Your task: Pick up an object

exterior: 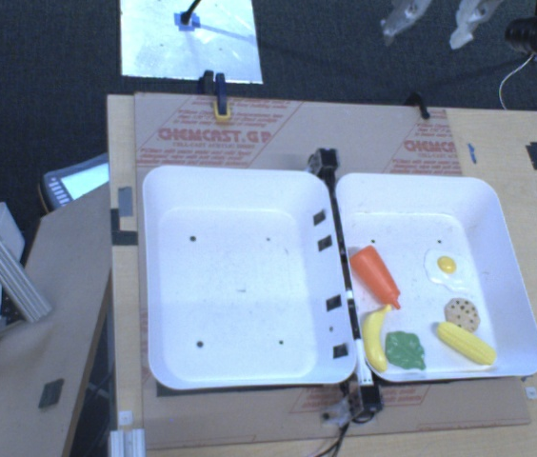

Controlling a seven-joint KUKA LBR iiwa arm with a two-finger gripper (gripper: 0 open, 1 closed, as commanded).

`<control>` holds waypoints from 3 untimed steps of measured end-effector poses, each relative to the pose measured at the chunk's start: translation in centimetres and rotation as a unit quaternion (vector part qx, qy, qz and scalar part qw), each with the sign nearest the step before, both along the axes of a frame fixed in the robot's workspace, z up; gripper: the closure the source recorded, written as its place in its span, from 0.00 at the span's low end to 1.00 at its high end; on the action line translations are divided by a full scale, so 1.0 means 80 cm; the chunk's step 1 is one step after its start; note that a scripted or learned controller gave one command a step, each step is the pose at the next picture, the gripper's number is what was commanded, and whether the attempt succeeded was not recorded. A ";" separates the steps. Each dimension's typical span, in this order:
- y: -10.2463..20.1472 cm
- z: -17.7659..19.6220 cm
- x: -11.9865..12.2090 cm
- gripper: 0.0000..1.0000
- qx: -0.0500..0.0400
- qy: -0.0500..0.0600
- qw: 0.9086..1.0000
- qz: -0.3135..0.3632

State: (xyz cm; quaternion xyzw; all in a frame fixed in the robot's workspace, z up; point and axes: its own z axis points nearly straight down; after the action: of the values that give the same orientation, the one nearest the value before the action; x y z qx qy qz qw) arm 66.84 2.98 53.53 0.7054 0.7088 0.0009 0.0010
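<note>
We count two white bins (pixel 235 184), one carrot (pixel 375 272), one banana (pixel 375 339), one fried egg (pixel 446 266), one cookie (pixel 461 313), one corn cob (pixel 466 344), one green leaf (pixel 405 350).

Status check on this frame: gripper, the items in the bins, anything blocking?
Gripper open, high above the far edge of the bench, holding nothing. Carrot, banana, corn, cookie, egg, green leaf in right bin. Nothing blocking.

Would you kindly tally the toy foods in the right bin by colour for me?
Orange: 1, the carrot
Yellow: 2, the banana and the corn
Green: 1, the leafy piece
White with yolk: 1, the fried egg
Brown: 1, the cookie
Total: 6
</note>
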 end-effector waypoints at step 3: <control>0.021 0.000 0.000 0.00 0.000 0.000 1.000 0.000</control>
State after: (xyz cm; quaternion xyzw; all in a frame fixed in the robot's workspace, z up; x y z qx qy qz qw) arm 66.84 4.65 53.54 0.7054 0.7088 0.0011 0.0012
